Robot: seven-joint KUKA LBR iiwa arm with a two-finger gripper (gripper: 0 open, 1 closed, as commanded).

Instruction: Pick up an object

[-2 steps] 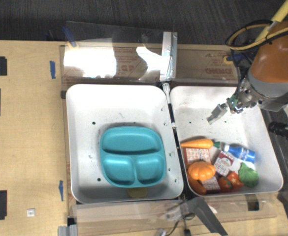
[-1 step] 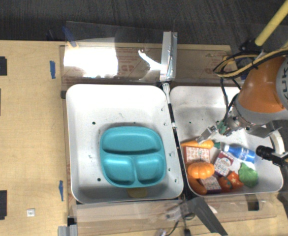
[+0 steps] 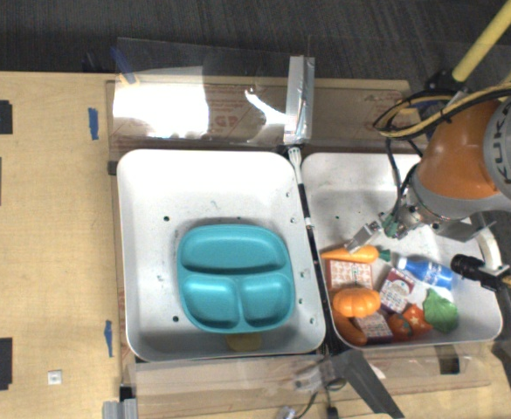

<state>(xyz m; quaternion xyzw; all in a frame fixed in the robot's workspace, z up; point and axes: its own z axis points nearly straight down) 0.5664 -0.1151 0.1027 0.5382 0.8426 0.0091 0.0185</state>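
My gripper hangs over the right bin, just above and behind the pile of objects, with the orange-banded wrist to its upper right. Right below its tip lies an orange carrot. In front of that are a red-and-white packet, a round orange fruit, a small clear bottle with a blue label, a second packet, a red item and a green vegetable. Nothing shows held in the gripper.
The left bin holds a teal divided plate. A clear plastic sheet and a metal post stand behind the bins. Yellow cables loop near the arm. The back-left part of the right bin is bare white floor.
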